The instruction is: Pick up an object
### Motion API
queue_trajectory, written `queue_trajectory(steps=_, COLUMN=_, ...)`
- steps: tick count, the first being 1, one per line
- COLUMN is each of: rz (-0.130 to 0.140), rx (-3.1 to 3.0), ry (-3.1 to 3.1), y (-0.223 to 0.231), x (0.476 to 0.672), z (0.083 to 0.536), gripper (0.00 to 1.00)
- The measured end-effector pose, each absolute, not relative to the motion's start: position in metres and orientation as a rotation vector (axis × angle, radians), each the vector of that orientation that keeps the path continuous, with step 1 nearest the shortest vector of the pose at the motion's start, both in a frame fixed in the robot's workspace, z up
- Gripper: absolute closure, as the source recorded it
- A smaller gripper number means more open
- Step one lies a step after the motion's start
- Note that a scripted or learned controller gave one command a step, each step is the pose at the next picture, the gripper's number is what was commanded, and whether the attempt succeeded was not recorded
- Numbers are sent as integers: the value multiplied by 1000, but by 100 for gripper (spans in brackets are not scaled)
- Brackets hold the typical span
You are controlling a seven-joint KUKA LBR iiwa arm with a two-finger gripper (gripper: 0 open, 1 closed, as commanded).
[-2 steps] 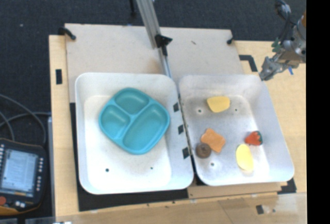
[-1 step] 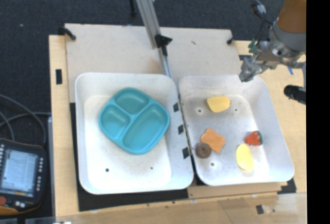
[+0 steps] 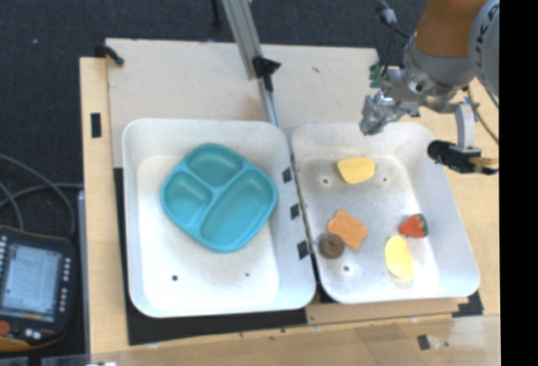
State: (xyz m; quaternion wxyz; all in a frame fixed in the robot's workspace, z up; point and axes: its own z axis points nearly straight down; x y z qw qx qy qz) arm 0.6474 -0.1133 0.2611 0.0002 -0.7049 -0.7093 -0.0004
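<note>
Hanging above the far edge of the right bin (image 3: 437,188), the claw (image 3: 372,122) carries nothing – whether it is parted or closed, I cannot tell; nearest below lies a yellow block (image 3: 356,170), long axis running left-right – beyond it an orange wedge (image 3: 348,229)

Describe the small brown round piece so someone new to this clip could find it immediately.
Look in the right bin, along its left wall near the front. The brown disc sits there, touching the orange square piece. It is the darkest, smallest item, unlike the two yellow pieces and the red one.
</note>
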Motion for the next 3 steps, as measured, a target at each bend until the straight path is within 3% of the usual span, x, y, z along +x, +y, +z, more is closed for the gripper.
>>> queue_trajectory(steps=3, rz=-1, rx=-2211, ry=-2228, y=41, x=626, z=269, gripper=100)
